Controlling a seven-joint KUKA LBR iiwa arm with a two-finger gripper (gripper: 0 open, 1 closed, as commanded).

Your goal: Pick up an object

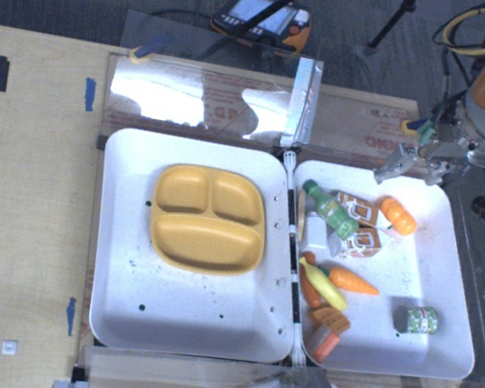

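I saw my claw (415,161) hanging above the right bin's (436,356) far rim, fingers parted, empty; below it lay the orange (398,215).

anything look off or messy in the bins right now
Nothing looks spilled or broken. The toy food in the right bin is piled loosely against its left wall, with a green bottle lying on its side. The yellow tray sits flat in the left bin.

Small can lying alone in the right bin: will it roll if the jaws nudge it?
Probably yes. The small can looks to lie on its side on bare floor of the right bin, nothing touching it, so a nudge could roll it. It looks rigid and small, likely light, perhaps slippery.
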